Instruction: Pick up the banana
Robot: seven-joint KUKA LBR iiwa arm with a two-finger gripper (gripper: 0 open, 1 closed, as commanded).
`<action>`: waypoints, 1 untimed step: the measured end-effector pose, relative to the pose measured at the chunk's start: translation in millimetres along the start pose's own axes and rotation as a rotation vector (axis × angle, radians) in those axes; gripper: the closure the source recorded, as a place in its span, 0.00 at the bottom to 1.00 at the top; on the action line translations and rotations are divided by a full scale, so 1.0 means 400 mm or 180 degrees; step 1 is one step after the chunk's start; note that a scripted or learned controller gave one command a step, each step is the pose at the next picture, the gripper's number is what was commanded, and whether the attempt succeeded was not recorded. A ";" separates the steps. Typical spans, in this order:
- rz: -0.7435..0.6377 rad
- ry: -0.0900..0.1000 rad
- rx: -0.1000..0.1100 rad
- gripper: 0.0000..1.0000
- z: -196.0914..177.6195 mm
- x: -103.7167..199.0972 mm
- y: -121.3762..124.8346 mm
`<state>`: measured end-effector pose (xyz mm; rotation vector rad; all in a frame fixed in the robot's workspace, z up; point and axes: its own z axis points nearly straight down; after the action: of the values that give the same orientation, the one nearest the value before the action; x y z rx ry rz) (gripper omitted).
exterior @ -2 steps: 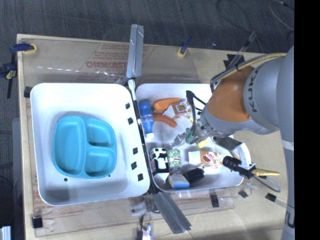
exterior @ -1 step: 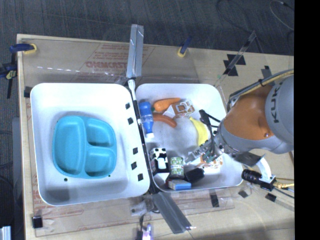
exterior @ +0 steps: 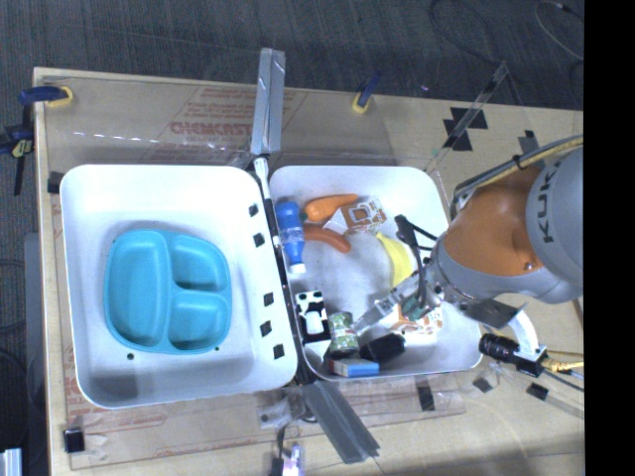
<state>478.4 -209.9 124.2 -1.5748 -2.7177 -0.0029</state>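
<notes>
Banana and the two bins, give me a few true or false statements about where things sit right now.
1. The banana lies in the right bin. True.
2. The blue tray sits in the right bin. False: it is in the left bin.
3. The bottle lies along the right bin's left wall. True.
4. The gripper hangs over the left bin. False: it is over the right bin, just below the banana.
</notes>
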 end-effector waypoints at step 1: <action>-0.0102 -0.0005 0.0007 0.00 -0.274 -0.074 0.128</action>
<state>537.2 -210.3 234.0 -1.5312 -2.7428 0.0011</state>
